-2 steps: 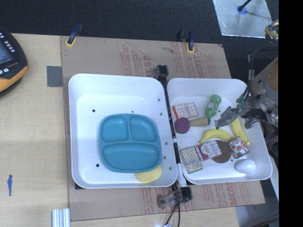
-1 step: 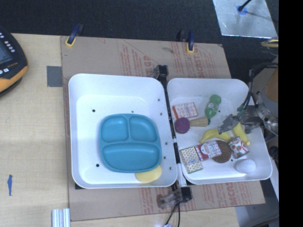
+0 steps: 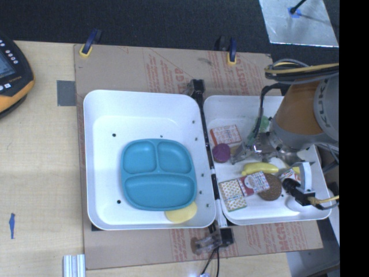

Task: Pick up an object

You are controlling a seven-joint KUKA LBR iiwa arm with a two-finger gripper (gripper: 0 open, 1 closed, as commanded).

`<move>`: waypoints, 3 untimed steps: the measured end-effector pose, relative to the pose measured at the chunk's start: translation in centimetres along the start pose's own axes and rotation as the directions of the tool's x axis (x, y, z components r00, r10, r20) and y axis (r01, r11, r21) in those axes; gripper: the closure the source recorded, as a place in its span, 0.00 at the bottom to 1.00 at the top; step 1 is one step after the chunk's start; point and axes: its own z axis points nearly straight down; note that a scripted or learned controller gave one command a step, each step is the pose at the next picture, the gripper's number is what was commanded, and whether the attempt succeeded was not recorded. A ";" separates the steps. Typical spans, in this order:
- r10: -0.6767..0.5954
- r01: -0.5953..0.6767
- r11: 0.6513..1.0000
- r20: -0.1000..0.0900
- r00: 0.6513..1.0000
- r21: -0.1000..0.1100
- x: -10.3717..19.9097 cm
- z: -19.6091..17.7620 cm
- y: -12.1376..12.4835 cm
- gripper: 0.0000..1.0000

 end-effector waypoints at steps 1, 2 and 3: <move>0.006 -0.006 1.000 0.000 1.000 0.016 -2.1 -0.4 10.0 0.00; 0.012 -0.012 1.000 0.002 1.000 0.003 -5.1 -4.7 -2.1 0.00; 0.002 -0.002 1.000 0.004 1.000 -0.008 -4.7 -0.4 5.5 0.00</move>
